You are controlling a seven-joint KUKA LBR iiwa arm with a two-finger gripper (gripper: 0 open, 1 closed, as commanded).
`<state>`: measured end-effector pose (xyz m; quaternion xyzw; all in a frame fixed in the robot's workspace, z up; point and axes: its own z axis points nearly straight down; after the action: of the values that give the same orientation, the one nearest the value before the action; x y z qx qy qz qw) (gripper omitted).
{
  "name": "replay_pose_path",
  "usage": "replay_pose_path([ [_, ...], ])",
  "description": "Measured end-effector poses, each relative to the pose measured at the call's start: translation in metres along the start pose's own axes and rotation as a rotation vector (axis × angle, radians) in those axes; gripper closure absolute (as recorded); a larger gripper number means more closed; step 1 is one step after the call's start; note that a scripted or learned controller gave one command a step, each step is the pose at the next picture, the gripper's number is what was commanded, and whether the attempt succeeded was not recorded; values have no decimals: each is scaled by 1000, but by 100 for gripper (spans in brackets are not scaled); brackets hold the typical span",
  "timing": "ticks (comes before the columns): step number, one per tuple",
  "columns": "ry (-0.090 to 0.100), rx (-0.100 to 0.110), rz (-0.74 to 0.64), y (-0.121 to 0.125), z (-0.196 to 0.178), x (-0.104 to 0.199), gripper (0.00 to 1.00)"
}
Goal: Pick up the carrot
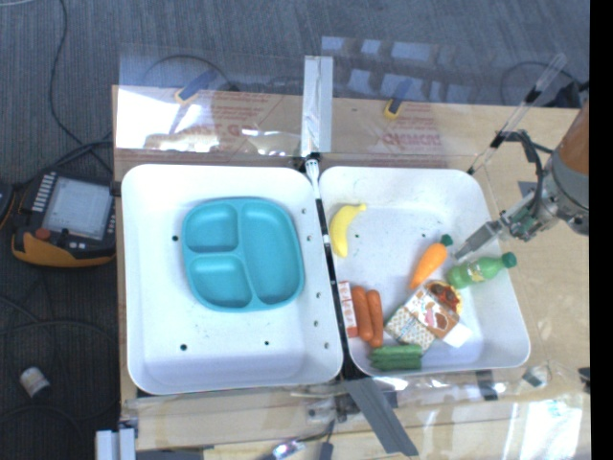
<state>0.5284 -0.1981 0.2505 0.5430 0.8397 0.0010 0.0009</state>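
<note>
Camera view: the carrot (429,263), a smooth tapered orange toy, lies tilted in the right bin (498,343) beside a green bottle (482,269). Likely light, rigid, slippery; grip mid-body. The claw (469,245) sits just right of it, holding nothing; its opening cannot be judged.

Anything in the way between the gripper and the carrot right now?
No: in the camera view the gripper sits just right of the carrot, near its leafy end, with bare bin floor between. The green bottle lies just below.
</note>
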Motion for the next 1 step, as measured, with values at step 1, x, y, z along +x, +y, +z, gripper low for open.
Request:
replay_pose_path([
  [1, 2, 4, -80, 31, 146, 7, 0],
])
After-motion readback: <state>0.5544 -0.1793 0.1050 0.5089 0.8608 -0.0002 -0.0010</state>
